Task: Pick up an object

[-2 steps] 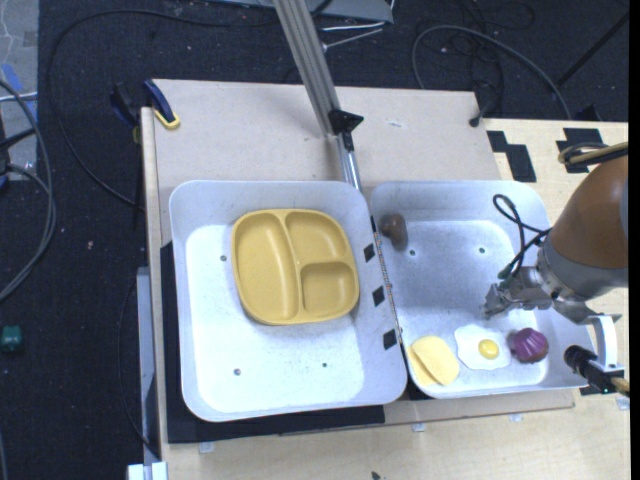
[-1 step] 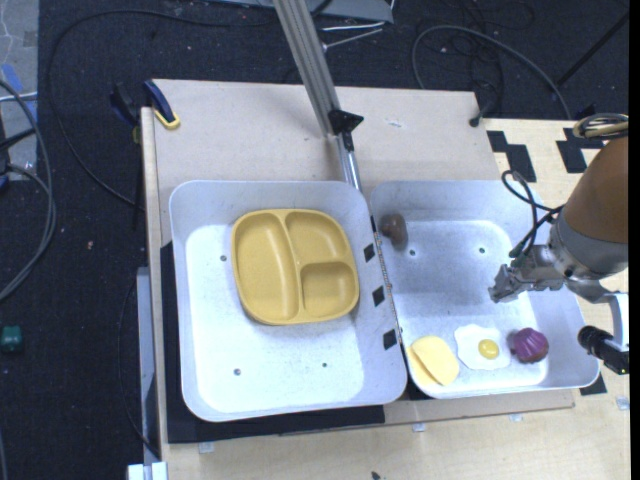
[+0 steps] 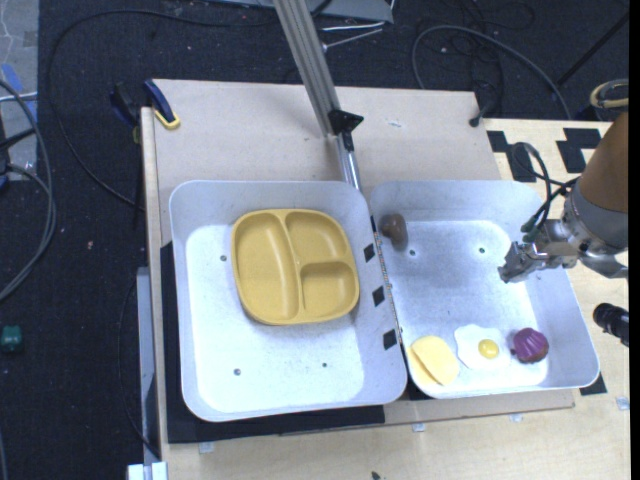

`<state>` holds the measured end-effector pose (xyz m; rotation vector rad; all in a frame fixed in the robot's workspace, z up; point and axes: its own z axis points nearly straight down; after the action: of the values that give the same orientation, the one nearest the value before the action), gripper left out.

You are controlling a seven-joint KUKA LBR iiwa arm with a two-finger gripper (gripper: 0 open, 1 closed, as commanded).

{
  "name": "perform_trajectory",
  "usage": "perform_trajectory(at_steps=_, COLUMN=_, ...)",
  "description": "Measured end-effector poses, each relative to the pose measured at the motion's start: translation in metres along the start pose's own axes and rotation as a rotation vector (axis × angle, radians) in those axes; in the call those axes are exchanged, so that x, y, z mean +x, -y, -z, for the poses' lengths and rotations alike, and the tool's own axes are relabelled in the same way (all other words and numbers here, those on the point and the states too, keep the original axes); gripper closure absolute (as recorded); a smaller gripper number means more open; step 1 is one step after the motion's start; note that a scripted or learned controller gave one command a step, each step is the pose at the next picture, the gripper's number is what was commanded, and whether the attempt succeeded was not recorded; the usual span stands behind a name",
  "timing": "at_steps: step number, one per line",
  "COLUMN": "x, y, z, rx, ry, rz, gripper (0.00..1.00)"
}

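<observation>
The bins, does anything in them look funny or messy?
Nothing looks spilled or broken. The yellow plate sits slightly crooked in the left bin. In the right bin, the fried egg, yellow piece and purple thing bunch along the near edge.

Two white bins side by side on bench. Left bin (image 3: 200, 368): yellow divided plate (image 3: 295, 265), upright. Right bin (image 3: 570, 313): brown lump (image 3: 394, 229) near top-left corner; yellow piece (image 3: 434, 359), fried egg (image 3: 483, 347), purple item (image 3: 529, 345) in a row along front wall. Gripper (image 3: 520, 264) over right bin's right side, apart from all items.
</observation>
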<state>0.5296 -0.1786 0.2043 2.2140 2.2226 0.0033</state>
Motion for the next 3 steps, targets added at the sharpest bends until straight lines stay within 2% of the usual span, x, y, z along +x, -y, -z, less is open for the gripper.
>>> perform_trajectory(at_steps=1, x=0.000, y=-0.001, z=0.052, rx=0.000, ry=0.001, rz=-0.001, gripper=1.00)
perform_trajectory(at_steps=3, x=0.093, y=-0.017, z=0.041, rx=0.005, ry=-0.003, rz=0.003, gripper=1.00)
